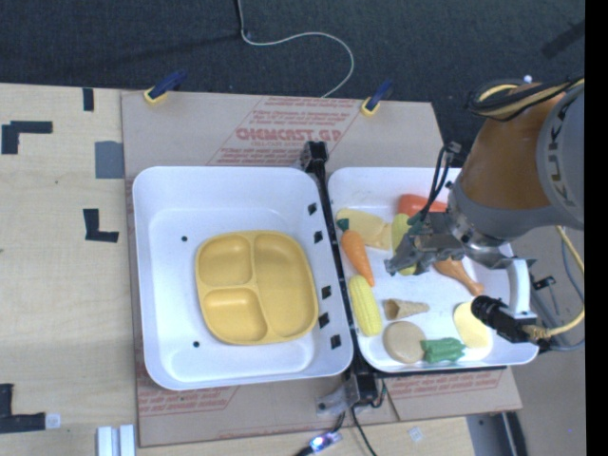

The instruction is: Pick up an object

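gripper [407, 257] low over right bin [380, 180], tips amid toy food; cannot tell its state from this slant. nearest candidate: yellow piece [403, 228] just at gripper's 12 o'clock, touching or under it. carrot [356, 255] lies at gripper's 9 o'clock, near, long axis running 11 to 5. corn [365, 303] at 7 o'clock, long axis about 12 to 6. cone [406, 307] at 6 o'clock. arm [513, 174] comes in from 2 o'clock, wrist bent down into bin. left bin [161, 198] carries yellow divided plate [255, 286], well apart.
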